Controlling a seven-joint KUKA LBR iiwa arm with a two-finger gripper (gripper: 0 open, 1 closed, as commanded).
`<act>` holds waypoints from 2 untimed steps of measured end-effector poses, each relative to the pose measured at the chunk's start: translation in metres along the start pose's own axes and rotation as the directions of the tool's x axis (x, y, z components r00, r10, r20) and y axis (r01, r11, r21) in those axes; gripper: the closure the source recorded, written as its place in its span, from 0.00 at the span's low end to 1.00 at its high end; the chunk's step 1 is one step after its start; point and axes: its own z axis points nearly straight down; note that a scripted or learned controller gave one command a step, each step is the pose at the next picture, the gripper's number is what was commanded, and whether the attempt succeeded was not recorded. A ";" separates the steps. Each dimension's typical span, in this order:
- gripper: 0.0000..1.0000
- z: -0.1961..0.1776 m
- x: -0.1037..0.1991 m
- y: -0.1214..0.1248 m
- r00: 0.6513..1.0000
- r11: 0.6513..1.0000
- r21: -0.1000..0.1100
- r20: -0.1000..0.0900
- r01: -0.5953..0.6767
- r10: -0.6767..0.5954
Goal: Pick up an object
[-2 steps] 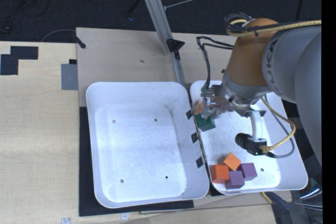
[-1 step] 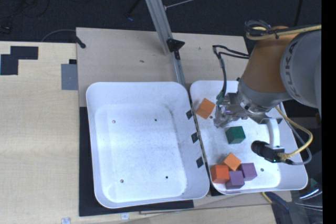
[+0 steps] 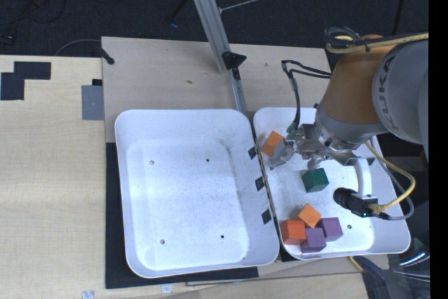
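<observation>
Grey arm (image 3: 371,94) reaches leftward, wrist angled down.

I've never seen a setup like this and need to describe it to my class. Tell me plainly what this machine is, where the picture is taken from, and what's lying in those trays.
This is one picture, taken by a fixed camera above a bench, looking down at a slant. The big grey and orange shape on the right is a robot arm. At its end is a pincer, a two-fingered hand for grabbing things. I cannot tell whether it is open or closed, or whether it holds anything. It sits right next to an orange block near the upper left of the right tray. That tray also holds a green block and, near its front edge, two more orange blocks and two purple blocks. The left tray is beside it.
</observation>
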 end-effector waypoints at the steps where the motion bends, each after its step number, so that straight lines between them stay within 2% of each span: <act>1: 0.00 0.000 -0.014 0.012 1.000 1.000 -0.003 0.001 0.001 -0.001; 2: 0.00 0.029 -0.083 -0.009 1.000 1.000 0.002 0.002 -0.005 0.005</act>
